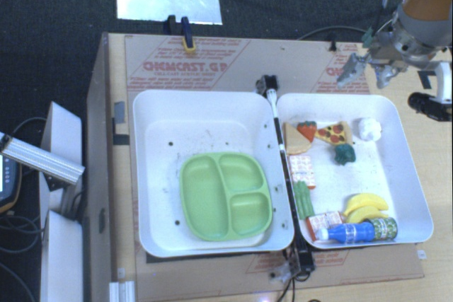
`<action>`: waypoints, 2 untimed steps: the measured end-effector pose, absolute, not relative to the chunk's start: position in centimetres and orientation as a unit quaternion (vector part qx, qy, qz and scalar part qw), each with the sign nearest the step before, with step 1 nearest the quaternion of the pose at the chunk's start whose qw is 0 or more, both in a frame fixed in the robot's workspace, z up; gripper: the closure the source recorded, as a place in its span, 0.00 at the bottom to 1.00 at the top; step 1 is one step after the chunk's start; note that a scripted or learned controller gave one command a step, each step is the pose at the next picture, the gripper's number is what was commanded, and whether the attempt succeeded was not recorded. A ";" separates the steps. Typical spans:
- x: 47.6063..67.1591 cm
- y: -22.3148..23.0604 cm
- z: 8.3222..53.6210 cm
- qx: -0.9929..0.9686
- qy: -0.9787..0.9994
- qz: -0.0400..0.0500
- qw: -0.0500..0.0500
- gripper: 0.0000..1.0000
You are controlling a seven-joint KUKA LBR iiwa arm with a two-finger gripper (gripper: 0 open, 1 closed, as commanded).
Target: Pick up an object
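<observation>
Overhead, hand (368,71): hung above right bin's (400,117) far rim, fingers apart, clasping nothing.
Banana (365,206): lay in right bin.

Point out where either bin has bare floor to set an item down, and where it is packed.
Left bin: bare floor behind and left of the green divided plate. Right bin: a bare patch mid-floor between the pizza slice, the bananas and the right wall. Crowded: the right bin's near edge, around the blue bottle, and its left side.

You have a green divided plate (226,196) lying in the left white bin (157,125), on the brown board (212,64).
</observation>
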State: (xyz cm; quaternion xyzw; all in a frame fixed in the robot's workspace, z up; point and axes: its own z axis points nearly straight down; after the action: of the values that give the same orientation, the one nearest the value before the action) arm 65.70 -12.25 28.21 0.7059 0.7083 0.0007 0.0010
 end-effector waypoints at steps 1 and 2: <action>61.7 -13.4 13.7 0.707 0.707 -0.001 -0.001 0.00; 60.5 -14.8 8.4 0.707 0.707 0.000 0.000 0.00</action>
State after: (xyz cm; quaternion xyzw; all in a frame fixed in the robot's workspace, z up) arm 60.47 -14.76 8.38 0.7068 0.7074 -0.0002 0.0000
